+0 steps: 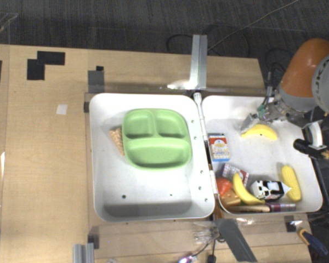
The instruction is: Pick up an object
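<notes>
In the right bin, my gripper hangs low near the back right, directly over a yellow curved fruit lying on the bin floor. It looks to be touching or just above the fruit's top edge. The grey arm with its orange band reaches in from the right. Nothing is visibly lifted off the floor.
The right bin also holds a small red-and-white carton, a banana, a corn cob, a black-and-white toy, a red item and a pen. The left bin holds a green divided plate over a tan cracker.
</notes>
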